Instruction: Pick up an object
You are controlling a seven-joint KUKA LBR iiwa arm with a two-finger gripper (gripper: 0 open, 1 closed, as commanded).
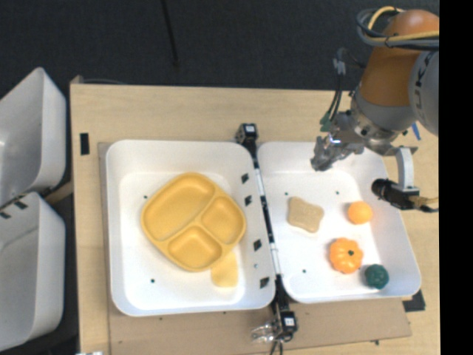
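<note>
Grey two-finger gripper (325,156) above the right white bin's (399,254) far edge; finger opening cannot be told, nothing visibly held. Nearest it lies the tan biscuit-shaped piece (304,214), well apart.

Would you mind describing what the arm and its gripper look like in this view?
The arm has a rounded orange section above a grey metallic wrist, with yellow and dark cables looped at its top. A thin dark cable runs down its left side. The gripper is small, grey and metallic.
</note>
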